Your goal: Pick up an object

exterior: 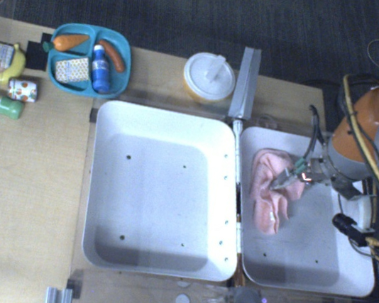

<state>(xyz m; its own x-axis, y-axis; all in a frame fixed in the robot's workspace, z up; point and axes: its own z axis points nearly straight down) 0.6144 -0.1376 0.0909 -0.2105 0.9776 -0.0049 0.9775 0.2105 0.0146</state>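
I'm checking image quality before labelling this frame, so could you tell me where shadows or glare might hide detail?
In the camera view, the arm casts a soft shadow on the right bin floor beside the pink cloth; the gripper over the cloth looks small and slightly blurred. The left bin shows a darker band along its near floor. A pale glare streak lies on the bench at far left.

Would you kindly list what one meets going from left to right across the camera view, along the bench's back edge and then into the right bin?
Banana → blue divided tray → white lidded cup → pink cloth → end effector at the cloth's right edge.
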